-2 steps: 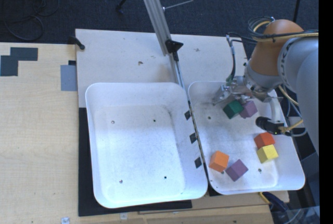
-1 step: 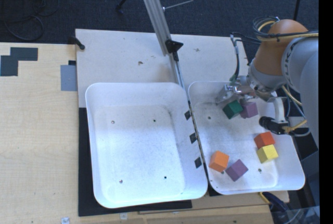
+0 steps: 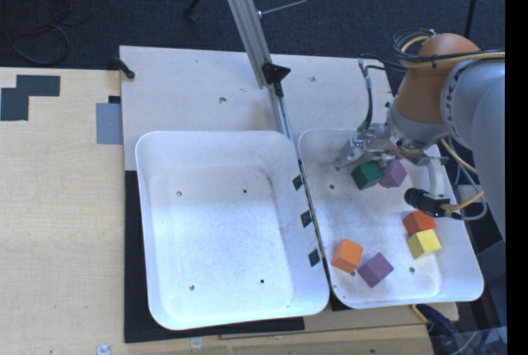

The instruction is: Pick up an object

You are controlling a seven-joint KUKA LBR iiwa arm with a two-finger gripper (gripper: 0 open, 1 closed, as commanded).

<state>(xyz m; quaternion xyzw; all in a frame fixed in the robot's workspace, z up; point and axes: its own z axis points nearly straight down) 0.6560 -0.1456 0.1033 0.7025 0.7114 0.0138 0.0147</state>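
Note:
The right bin (image 3: pixel 394 289) holds several small blocks. A dark green block (image 3: pixel 366 175) and a light purple block (image 3: pixel 394 173) lie side by side near the bin's far end. My gripper (image 3: pixel 373 153) hangs directly over these two, low and close to their tops; its metal parts hide their upper edges. I cannot see whether either block sits between its jaws. A red block (image 3: pixel 418 222) and a yellow block (image 3: pixel 425 243) rest together near the right wall. Toward the front lie an orange block (image 3: pixel 348 255) and a second purple block (image 3: pixel 376 269).
The left bin (image 3: pixel 169 180) sits beside the right one, with black clips along their shared wall. A slanted aluminium rail (image 3: pixel 247 19) rises behind the bins. Black and yellow cables (image 3: pixel 437 203) run along the right bin's edge under the arm.

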